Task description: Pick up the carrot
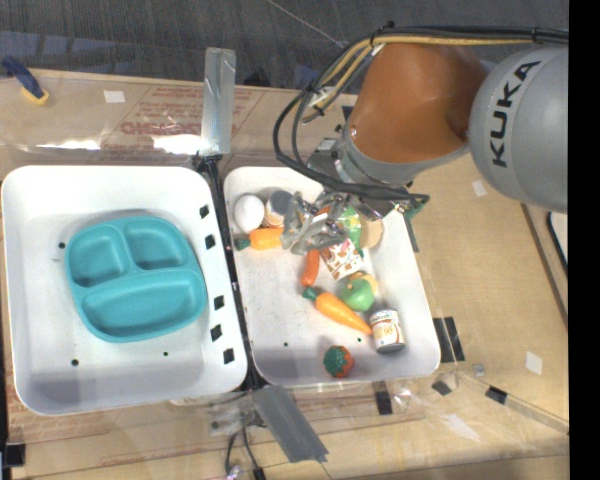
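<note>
An orange carrot [342, 313] with a green stub at its left end lies tilted in the middle of the right bin [280, 348]. A second, shorter orange carrot-like piece [266, 238] lies near that bin's left wall. My gripper [315, 224] hangs low over the upper part of the right bin, just right of the short orange piece and well above the longer carrot in the view. Nothing shows clearly held in it. The arm's orange band and grey wrist hide the bin's far right corner.
The right bin also holds a white egg [248, 209], a small orange-red piece [311, 266], a patterned packet [344, 258], a green fruit [358, 292], a small can [385, 330] and a red-green ball [338, 360]. A teal divided plate [135, 278] lies in the left bin [30, 368].
</note>
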`<action>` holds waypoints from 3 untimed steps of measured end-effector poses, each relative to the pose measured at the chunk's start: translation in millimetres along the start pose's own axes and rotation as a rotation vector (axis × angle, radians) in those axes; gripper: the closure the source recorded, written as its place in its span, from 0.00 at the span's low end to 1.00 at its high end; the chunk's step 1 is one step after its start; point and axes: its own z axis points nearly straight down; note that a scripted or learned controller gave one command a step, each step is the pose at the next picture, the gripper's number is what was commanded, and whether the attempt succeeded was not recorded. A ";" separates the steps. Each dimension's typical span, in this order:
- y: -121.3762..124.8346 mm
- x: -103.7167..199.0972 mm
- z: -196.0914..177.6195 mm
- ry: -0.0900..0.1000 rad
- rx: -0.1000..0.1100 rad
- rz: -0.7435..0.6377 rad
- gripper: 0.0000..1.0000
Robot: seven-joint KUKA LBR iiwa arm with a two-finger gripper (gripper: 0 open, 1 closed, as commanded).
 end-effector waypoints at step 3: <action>9.3 142.3 -94.5 0.008 -0.007 0.060 1.00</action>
